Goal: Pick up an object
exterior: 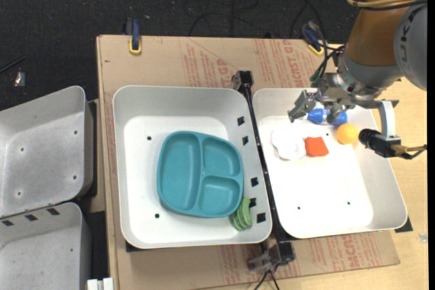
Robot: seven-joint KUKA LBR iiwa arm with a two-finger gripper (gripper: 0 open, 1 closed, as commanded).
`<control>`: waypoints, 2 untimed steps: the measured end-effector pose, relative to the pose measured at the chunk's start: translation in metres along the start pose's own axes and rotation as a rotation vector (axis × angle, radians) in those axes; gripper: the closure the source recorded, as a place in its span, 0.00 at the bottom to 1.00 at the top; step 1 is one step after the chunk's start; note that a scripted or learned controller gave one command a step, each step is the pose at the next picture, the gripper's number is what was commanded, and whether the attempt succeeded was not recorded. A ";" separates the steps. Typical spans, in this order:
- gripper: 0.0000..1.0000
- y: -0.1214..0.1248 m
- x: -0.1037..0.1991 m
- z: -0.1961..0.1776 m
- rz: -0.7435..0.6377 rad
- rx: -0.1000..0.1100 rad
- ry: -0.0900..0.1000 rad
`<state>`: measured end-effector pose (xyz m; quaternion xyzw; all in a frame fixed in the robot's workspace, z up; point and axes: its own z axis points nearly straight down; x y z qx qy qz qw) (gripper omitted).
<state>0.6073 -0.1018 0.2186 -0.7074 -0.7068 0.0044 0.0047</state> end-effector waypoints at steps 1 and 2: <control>0.00 0.003 0.000 -0.007 -0.002 -0.012 -0.001; 0.00 0.004 0.010 0.052 -0.004 -0.007 0.000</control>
